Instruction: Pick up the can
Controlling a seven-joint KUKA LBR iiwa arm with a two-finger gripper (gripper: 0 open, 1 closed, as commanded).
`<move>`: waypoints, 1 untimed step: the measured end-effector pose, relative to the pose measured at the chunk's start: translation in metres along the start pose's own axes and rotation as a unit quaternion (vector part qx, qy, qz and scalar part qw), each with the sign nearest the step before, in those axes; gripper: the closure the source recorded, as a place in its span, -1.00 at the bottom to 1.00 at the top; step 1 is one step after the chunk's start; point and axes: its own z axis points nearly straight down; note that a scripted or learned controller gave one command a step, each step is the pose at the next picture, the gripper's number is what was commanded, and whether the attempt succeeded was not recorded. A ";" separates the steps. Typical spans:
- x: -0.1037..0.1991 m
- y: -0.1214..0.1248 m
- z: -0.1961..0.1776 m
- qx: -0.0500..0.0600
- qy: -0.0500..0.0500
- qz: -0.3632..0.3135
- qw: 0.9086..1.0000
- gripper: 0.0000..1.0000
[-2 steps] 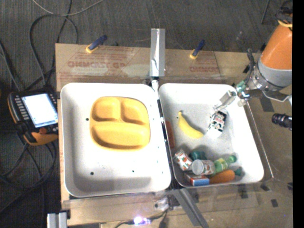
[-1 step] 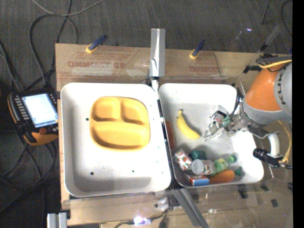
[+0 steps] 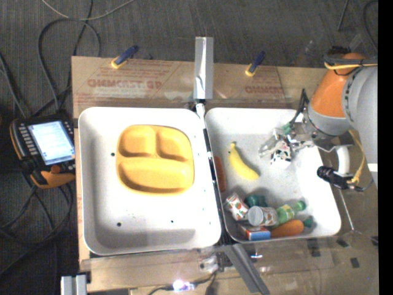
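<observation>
the pincer (image 3: 279, 147) hangs over the right bin (image 3: 319, 223), its grip impossible to tell. the can (image 3: 236, 206) lies near, crowded beside a bottle (image 3: 288, 212); a descent could snag neighbours instead.

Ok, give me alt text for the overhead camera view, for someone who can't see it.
A robot hand hangs over the right bin, above a banana; the can lies in a pile of small items at the near edge. The left bin holds a yellow divided tray.
</observation>
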 end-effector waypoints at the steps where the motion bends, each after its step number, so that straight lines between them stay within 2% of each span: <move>1: -0.005 -0.002 -0.007 0.000 -0.005 0.002 1.000 1.00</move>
